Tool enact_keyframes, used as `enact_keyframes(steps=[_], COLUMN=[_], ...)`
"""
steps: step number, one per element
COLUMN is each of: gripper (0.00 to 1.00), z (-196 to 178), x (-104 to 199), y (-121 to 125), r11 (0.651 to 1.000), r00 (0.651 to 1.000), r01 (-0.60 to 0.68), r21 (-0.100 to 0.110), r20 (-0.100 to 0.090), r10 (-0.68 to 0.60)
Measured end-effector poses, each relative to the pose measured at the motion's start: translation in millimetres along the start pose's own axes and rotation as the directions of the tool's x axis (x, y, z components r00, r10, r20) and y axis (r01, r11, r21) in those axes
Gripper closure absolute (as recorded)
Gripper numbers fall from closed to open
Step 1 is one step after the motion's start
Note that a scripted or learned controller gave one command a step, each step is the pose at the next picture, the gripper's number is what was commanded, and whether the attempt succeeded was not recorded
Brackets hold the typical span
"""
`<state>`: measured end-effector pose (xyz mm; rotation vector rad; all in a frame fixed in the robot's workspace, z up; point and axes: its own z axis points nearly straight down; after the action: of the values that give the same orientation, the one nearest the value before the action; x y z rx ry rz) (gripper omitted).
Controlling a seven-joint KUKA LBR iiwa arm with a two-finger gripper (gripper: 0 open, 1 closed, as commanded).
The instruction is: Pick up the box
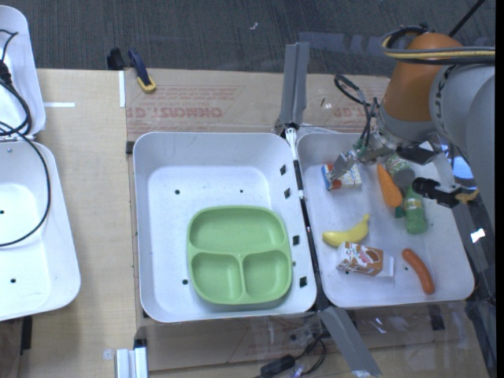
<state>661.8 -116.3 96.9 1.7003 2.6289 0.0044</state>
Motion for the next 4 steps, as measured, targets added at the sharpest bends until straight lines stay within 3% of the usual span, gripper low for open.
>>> enact_keyframes(steps=[1, 2, 3, 4], gripper=[1.0, 0.0, 0.0, 0.0], z=[-11.1, -10.8, -0.2, 0.2], x=[-1.6, -1.4, 19.0, -8.6], y=[0.9, 0.8, -11.0, -3.8], r11=[1.0, 1.0, 0.999, 0.999], r00=[1.0, 1.0, 0.999, 0.999], r01=[-0.002, -0.002, 0.033, 0.038], r21=[-0.004, -0.004, 0.001, -0.001], r20=[0.003, 0.003, -0.001, -0.003], r10=[0.002, 0.002, -0.033, -0.038])
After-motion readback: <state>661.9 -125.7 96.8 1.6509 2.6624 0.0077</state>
